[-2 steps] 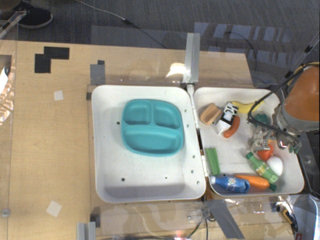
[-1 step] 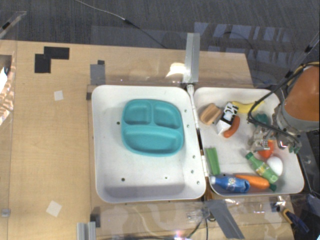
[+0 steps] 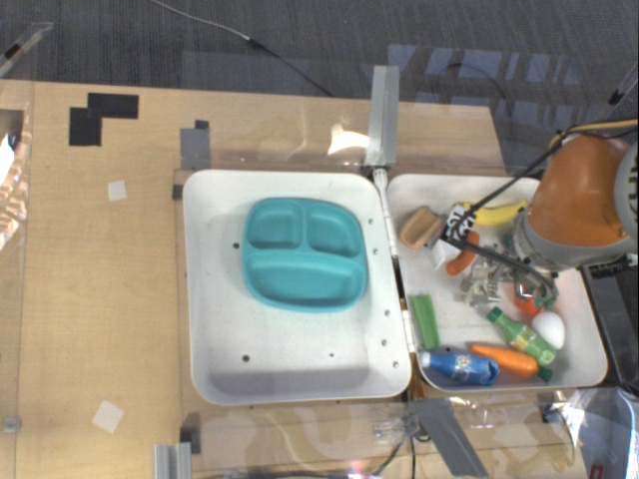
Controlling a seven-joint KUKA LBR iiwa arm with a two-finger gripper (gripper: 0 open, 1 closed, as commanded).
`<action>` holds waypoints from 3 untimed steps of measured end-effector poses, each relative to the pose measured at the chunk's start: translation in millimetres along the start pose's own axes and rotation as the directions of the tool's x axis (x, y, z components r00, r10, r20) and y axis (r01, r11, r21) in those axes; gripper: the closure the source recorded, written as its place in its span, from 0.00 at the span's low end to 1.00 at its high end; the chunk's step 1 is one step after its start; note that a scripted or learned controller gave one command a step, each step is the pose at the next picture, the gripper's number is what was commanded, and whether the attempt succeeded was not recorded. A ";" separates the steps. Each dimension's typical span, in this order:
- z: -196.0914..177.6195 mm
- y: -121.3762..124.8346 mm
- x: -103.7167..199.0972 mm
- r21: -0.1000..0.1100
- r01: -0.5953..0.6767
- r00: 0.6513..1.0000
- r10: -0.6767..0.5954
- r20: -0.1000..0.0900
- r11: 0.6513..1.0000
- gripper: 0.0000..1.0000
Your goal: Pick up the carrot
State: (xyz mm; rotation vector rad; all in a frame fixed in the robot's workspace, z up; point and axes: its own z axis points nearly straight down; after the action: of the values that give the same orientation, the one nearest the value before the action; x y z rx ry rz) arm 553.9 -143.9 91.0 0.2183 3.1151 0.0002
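Roughly centre-left, the left bin (image 3: 205, 297) is sitting on the wooden bench (image 3: 90, 267), carrying a teal divided plate (image 3: 304, 252) lying flat in its upper middle. Black tape marks (image 3: 100, 116) are showing at the upper left of the bench, and a thin cable (image 3: 250, 40) is running across the dark carpet (image 3: 300, 8) along the top of the frame. A grey metal post (image 3: 383, 113) is standing upright at the seam between the bins.

Right of the seam, the right bin (image 3: 597, 352) is holding clutter: a tan block (image 3: 420, 227) at its upper left, a green stick (image 3: 425, 320) near its left wall, a blue bottle (image 3: 460, 367) at the bottom, a green bottle (image 3: 522, 335) and a white egg (image 3: 549, 328) lower right. The carrot (image 3: 504, 357) is lying flat along the bottom edge, just right of the blue bottle, apart from the tool.

At the right edge, the arm (image 3: 579, 193) is reaching in, orange band up, leaning over the bin's upper right. The gripper (image 3: 486, 285) is hanging low at the bin's middle; cannot tell its spread.
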 end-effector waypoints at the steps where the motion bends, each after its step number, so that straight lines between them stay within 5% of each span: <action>1: -156.2 -10.9 36.7 0.005 0.091 0.996 -0.091 0.004 0.996 0.00; 2: -26.9 18.1 70.4 -0.005 0.158 0.987 -0.158 -0.022 0.987 0.00; 3: -241.7 -25.0 54.0 0.006 0.262 0.965 -0.262 0.002 0.965 0.00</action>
State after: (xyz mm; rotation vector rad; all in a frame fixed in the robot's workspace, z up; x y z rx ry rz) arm 492.5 -160.8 331.6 -0.1943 3.1149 -0.0123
